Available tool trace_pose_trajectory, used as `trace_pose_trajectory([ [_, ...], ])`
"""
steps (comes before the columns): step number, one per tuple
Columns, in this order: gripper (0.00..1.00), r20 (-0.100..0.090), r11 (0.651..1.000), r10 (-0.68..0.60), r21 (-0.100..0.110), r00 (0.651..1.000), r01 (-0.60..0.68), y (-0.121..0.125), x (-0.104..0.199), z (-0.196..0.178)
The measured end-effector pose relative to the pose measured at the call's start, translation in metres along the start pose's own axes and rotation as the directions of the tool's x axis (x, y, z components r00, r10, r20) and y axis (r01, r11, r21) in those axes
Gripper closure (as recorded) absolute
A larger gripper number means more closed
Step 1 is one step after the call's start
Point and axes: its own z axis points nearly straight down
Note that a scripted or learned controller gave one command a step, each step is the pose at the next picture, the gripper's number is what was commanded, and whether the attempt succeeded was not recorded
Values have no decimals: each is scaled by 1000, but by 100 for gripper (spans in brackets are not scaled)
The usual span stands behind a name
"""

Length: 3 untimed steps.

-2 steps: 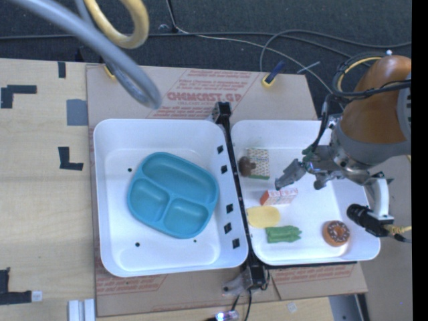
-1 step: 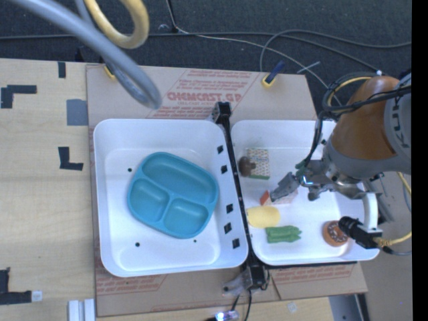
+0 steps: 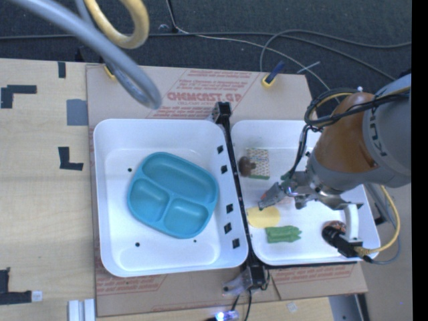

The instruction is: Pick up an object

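My gripper (image 3: 286, 198) hangs over the middle of the right bin (image 3: 304, 129), open, with nothing between its fingers. Just below its left finger (image 3: 271, 196) lies a flat yellow piece (image 3: 263, 217). A green object (image 3: 283, 233) rests a little nearer the front wall. Left of the gripper, toward the back of the bin, sit a small brown object (image 3: 247, 166) and a checkered pale item (image 3: 259, 161). The left bin (image 3: 110, 136) holds a blue divided plate (image 3: 172, 194).
A black divider strip (image 3: 231, 186) runs between the two bins. The arm's grey and orange body (image 3: 351, 146) covers the right bin's right side, with a black cable fitting (image 3: 336, 238) at the front right corner. A grey hose and a yellow hose (image 3: 117, 19) arc over the back left.
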Motion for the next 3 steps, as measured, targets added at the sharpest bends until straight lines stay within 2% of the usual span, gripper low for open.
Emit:
trace_pose_trajectory([
  [1,0,2,1000,2,-8,1000,-2,1,-1,48],
  [2,100,7,1000,4,-18,1000,-4,4,-3,34],
  [3,100,2,1000,0,-12,1000,0,11,-2,-27],
])
